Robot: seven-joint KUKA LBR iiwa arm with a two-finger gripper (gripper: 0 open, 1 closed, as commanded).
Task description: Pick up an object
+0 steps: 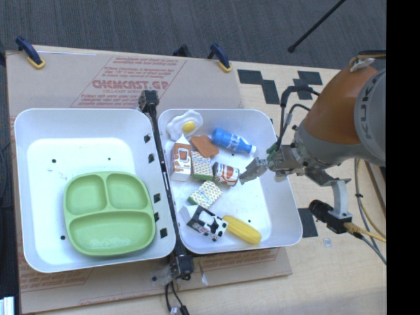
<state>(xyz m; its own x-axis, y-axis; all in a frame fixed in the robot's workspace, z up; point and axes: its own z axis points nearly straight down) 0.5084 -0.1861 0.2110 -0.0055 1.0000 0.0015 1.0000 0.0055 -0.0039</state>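
Over the right bin (283, 210), the grey arm (348, 120) reaches in from the right, its orange band bulging above the wrist and the wrist angled down and leftward across the bin's right rim. The gripper (251, 170) sits low inside the bin, its dark tip pointing left toward the small red and white can (226, 174), which lies just beside it; whether tip and can touch cannot be told. How far the jaws stand apart cannot be told either, since they merge into one dark shape from this angle, and nothing is visibly caught between them.

The loose objects crowd the left and middle of the right bin. A blue bottle (232, 141) lies tilted near the back, above the gripper. A fried egg toy (186, 124) rests in the back left corner, with a brown slice (205, 146) just below it. A small carton (182, 161) and a green patterned box (203, 168) sit side by side left of the can. Another patterned packet (206, 193) lies below them. Near the front, a black and white cow-print item (209, 224) touches a yellow corn cob (242, 229).

The left bin (39, 136) holds a green divided plate (109, 212) lying flat toward its front. Cardboard with red lettering (125, 84) lies behind both bins, held by blue and yellow clamps (220, 56).
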